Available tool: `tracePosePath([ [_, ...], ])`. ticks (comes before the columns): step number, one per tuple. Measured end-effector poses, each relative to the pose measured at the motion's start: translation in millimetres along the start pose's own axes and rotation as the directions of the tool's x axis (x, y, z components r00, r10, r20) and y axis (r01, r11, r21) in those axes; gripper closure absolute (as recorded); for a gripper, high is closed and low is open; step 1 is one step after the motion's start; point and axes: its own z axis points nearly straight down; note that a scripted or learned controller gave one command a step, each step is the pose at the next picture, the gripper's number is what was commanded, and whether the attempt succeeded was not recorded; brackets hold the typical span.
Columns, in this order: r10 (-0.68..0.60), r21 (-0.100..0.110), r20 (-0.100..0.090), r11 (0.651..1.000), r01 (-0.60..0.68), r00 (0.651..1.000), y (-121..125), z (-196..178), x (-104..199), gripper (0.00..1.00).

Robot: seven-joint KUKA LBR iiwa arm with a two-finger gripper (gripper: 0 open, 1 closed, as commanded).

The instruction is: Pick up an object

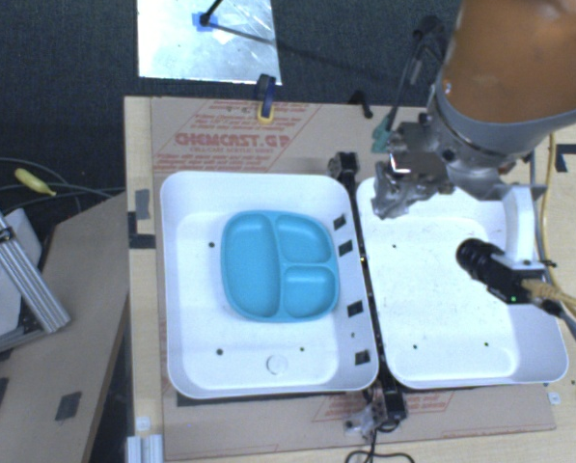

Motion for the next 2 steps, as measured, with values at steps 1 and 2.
tracePosePath([
  [1, -0.006, 0.004, -0.001, 1.0, 0.006, 1.0, 5, 18, 4, 1.0],
  [2, -0.015, 0.002, -0.003, 1.0, 0.015, 1.0, -2, 14, 69, 1.0],
])
